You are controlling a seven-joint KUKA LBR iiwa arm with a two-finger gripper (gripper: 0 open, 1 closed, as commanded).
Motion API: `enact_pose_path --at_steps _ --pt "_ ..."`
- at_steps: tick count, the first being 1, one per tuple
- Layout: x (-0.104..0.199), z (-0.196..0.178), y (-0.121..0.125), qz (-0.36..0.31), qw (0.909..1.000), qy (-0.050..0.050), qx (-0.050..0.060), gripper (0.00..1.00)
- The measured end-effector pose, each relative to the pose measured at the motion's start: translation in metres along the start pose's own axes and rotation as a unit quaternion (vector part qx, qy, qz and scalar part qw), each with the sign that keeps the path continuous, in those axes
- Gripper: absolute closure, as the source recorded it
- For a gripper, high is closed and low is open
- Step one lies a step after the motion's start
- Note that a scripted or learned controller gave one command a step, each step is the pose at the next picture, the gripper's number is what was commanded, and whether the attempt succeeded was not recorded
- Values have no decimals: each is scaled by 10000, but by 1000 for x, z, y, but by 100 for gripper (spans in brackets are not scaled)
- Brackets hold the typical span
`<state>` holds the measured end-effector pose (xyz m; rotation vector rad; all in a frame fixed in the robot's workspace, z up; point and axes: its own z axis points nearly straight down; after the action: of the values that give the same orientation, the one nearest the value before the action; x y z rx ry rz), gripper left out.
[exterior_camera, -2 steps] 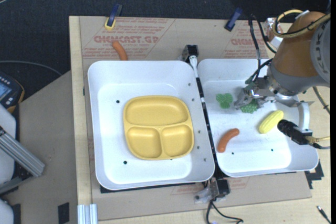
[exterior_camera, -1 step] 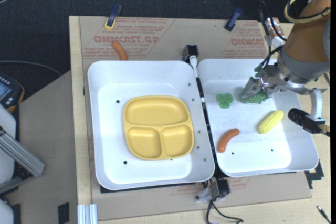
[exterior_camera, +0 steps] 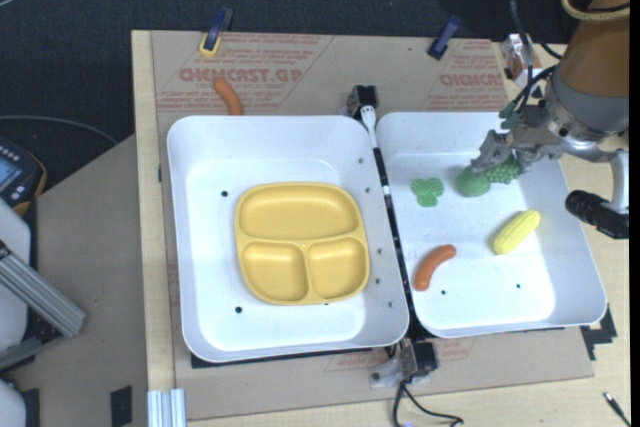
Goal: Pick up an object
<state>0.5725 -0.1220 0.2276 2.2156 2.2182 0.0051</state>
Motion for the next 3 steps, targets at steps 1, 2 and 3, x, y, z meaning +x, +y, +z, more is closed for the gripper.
enact_pose_path --at_steps 1,2,3 --pt "51 10 -27 -16 10000 27 57 100" --pt "106 2 -55 -24 10000 31 55 100" --pt "141 -8 -85 -17 10000 27 59 100"
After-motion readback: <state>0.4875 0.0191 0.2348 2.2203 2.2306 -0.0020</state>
